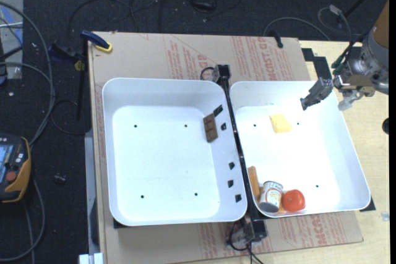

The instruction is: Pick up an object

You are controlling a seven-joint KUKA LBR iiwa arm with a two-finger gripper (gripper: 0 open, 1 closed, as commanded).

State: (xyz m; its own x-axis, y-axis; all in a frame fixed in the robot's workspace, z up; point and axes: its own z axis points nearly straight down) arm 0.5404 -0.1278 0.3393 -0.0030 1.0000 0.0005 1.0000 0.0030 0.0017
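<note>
Pincer [327,94] and wrist hang over the far right edge of the right bin [346,151], one dark finger slanting down toward the bin floor; from where I stand I cannot tell whether it is released or clenched, and nothing shows in its grip. The step in hand looks like the approach: the arm [377,46] has a target to choose and has not yet closed on anything.

Candidates lie in that same right bin. A pale yellow block [281,123] sits on the floor near the far side, a little to the left of the pincer and the nearest thing to it. Down in the near left corner crowd three more: a small can [270,195] lying on its side, a red ball-like object [294,200] touching it, and an orange stick [253,180] along the wall. The left bin [124,151] holds a brown bar [211,128] close to its right wall.

My guess is the next move calls for shifting left over the yellow block, lowering until the fingers straddle it, then closing and lifting. It lies flat and low, so the fingers may skid off.

Red lettering runs across the cardboard sheet [161,49] on the desk, but it is upside down and partly covered; I cannot read it. The can's label is too small to make out.
</note>
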